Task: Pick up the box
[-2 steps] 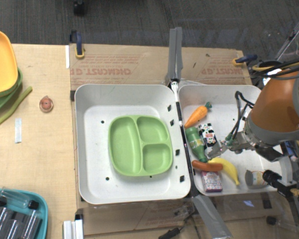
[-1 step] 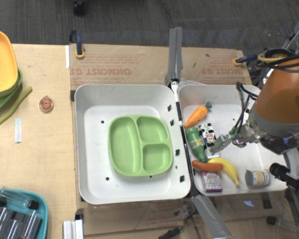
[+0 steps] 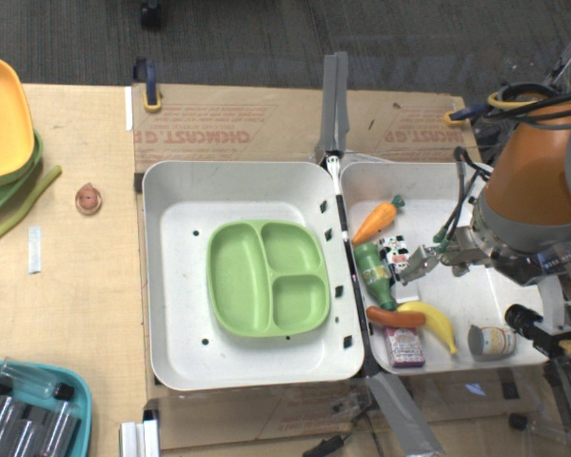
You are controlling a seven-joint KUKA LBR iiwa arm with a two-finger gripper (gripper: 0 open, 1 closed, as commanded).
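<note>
The box (image 3: pixel 406 347) is small and pink-purple. It lies flat at the front left of the right bin (image 3: pixel 485 177), just below a red sausage (image 3: pixel 396 318) and beside a banana (image 3: pixel 437 324). My gripper (image 3: pixel 411 264) hangs over the middle of the right bin, up and back from the box and well apart from it. It is next to a small black-and-white toy (image 3: pixel 393 248) and a green bottle (image 3: pixel 374 275). Nothing shows in its grasp.
A carrot (image 3: pixel 376 220) lies at the back of the right bin and a small jar (image 3: pixel 492 341) at its front right. The left bin (image 3: pixel 167 284) holds a green divided plate (image 3: pixel 267 277). Yellow and green plates (image 3: pixel 2 141) sit at the far left.
</note>
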